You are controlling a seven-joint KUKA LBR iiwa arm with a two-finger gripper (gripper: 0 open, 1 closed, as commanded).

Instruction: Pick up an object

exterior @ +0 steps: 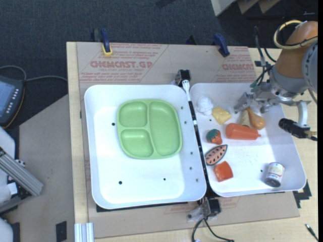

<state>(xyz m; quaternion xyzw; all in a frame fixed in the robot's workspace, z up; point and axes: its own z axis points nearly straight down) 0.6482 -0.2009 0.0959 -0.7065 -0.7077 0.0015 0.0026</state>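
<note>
Camera view: gripper (251, 104) low over right bin (287, 150), finger state impossible to tell, directly above tan pear-shaped piece (254, 119). Orange carrot (241, 131) touching that piece. Nearby: strawberry (213, 136), yellow chunk (221, 115). Green divided plate (150, 128) in left bin (101, 150).

The arm (298, 59) runs off the right edge, and the gripper (252, 104) blurs against the toys, so its grip is unclear; a screen (9, 99) is cut off at left
</note>
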